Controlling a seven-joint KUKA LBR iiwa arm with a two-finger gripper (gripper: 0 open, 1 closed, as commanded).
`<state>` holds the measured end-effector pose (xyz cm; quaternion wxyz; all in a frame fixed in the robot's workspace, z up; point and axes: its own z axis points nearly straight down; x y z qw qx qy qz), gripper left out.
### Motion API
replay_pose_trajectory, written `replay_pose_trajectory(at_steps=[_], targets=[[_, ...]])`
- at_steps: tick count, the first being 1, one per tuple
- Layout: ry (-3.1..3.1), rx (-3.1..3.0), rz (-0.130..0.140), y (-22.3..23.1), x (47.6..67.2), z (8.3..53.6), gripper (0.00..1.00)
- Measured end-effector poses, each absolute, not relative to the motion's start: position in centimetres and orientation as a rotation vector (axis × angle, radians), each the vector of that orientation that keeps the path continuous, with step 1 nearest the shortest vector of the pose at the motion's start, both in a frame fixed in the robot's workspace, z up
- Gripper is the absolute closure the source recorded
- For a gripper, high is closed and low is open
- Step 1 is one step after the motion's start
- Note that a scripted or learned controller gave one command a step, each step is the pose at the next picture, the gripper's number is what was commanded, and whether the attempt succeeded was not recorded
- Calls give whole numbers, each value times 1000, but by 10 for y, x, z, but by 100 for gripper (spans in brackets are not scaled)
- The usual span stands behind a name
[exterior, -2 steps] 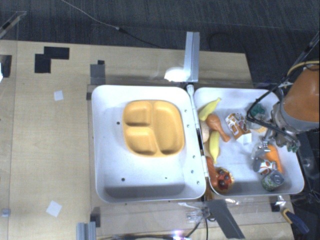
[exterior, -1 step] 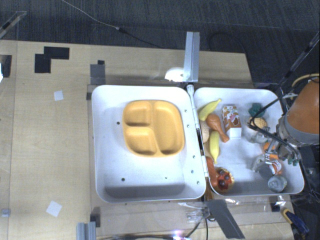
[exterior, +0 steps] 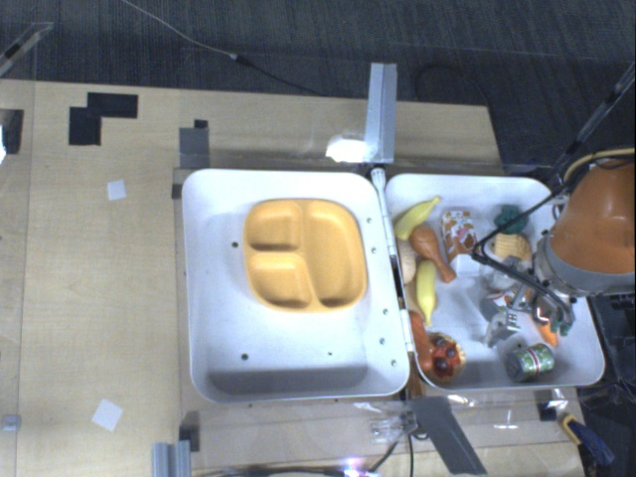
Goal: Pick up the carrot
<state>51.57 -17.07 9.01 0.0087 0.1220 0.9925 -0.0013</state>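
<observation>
Looking into the right bin (exterior: 576, 371), you see the gripper (exterior: 509, 318) low over its floor, near the bin's right wall. You cannot tell how its jaws stand. The carrot (exterior: 546, 331) lies just beside the gripper, toward that same wall, with the green can (exterior: 530, 362) below it near the bin's front rim.
</observation>
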Motion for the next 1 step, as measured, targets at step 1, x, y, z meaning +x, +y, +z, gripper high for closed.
replay_pose_trajectory(at_steps=[1], targets=[[3121, 46, -5, -173, 494, 90, 0]])
